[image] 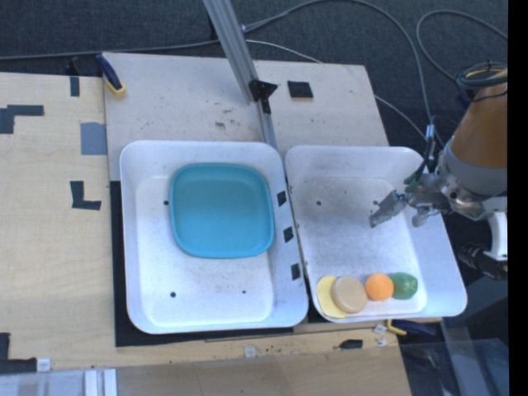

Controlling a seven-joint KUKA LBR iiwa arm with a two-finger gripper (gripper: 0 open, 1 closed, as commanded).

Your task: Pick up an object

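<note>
Several small objects lie in a row along the near wall of the right bin: a yellow flat piece, a beige round piece, an orange ball and a green object. My gripper hovers over the right side of that bin, well behind the row. It is open, with nothing between its fingers. The orange ball sits about a hand's width nearer the front than the gripper.
A teal square plate lies in the left bin. A slanted metal rail runs down to the gap between the bins. Cables trail across the dark floor at the back right.
</note>
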